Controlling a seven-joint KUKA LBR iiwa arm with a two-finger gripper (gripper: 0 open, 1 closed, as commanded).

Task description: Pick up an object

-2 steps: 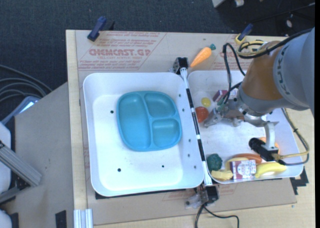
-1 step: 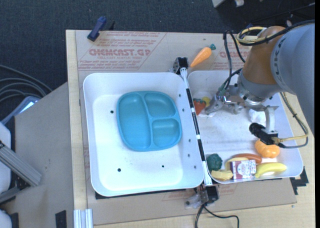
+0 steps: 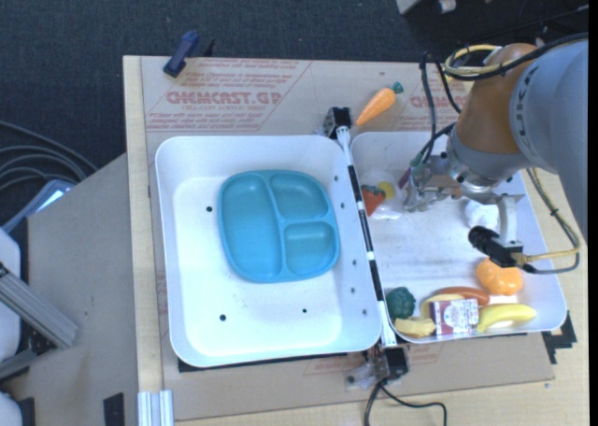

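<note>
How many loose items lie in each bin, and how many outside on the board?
Left bin: 1, a blue plate.
Right bin: about 7 toy foods, including a banana and an orange.
Board: 1 carrot.
Total: about 9.

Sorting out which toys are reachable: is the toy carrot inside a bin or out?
Out. The toy carrot lies on the brown board beyond the bins, just past the right bin's far rim.
</note>
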